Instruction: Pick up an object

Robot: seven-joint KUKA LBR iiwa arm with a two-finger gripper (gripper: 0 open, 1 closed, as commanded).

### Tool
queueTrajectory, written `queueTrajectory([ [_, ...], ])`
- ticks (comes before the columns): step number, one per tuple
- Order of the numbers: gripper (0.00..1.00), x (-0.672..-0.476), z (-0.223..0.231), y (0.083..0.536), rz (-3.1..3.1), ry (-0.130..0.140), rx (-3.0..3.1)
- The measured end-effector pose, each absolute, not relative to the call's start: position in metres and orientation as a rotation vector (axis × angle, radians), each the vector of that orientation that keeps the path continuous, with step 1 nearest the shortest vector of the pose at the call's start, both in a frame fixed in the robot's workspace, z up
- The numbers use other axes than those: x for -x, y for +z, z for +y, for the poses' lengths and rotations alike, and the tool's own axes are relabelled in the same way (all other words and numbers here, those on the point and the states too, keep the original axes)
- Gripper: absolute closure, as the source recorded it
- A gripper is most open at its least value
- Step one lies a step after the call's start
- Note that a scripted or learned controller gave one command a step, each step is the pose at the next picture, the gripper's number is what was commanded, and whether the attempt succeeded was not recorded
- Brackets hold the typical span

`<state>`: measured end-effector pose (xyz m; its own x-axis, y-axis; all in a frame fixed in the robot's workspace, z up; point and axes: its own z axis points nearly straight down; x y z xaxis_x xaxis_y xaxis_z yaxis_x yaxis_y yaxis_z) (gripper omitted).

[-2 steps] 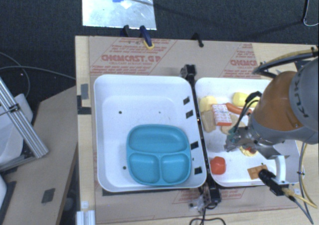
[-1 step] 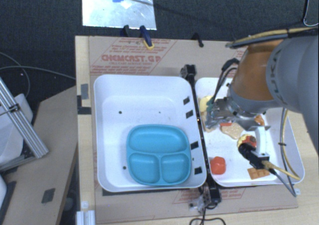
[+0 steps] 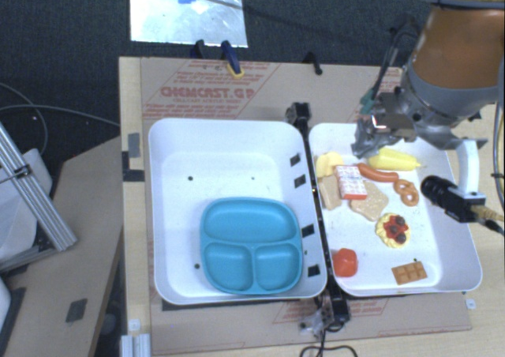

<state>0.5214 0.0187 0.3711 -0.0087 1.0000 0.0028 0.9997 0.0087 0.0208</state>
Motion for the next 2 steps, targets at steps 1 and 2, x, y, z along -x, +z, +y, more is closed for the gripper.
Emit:
queueTrajectory([
  [1, 1.0, -0.513, -0.058, 0.301, 2.215, -0.006, -2.229],
  [2, 1.0, -0.584, 0.135, 0.307, 2.244, 0.014, -2.2],
])
